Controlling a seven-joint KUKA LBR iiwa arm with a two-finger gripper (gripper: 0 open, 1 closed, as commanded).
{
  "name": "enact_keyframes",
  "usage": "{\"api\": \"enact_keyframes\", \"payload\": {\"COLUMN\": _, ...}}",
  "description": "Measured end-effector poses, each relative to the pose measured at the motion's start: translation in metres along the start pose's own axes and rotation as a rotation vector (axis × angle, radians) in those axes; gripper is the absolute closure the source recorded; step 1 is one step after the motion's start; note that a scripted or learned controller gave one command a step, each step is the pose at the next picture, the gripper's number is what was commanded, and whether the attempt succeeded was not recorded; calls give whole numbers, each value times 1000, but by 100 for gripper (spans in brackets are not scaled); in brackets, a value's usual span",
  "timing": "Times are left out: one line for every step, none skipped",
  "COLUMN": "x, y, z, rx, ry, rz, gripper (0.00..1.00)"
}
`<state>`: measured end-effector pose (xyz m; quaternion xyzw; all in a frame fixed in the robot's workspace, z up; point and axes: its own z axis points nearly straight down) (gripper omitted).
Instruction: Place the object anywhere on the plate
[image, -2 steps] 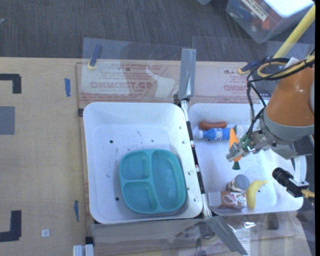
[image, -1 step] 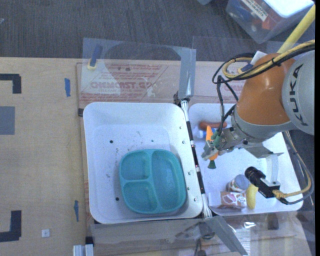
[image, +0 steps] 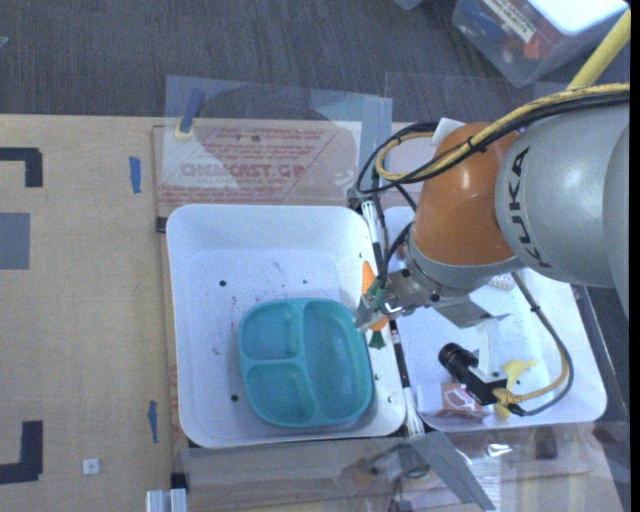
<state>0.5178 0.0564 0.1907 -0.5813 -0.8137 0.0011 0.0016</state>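
obj: small orange/green item (image: 373, 300), carrot-like, at plate (image: 303, 362) 2 o'clock rim, under tool (image: 378, 312)
tool: open/shut state can't tell; hold unconfirmed
handling: prob light, stiff; take mid-body

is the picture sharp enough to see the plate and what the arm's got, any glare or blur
Camera view: even, soft lighting with faint shadows. The teal plate is clear, its three compartments readable. The left bin is bright white but not blown out. The end effector is small and blurred beneath the arm; orange and green bits show there, too unclear to identify.
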Motion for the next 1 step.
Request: {"api": "enact_keyframes", "payload": {"x": 0, "y": 0, "z": 0, "rx": -1, "ry": 0, "rz": 1, "gripper": 0}}
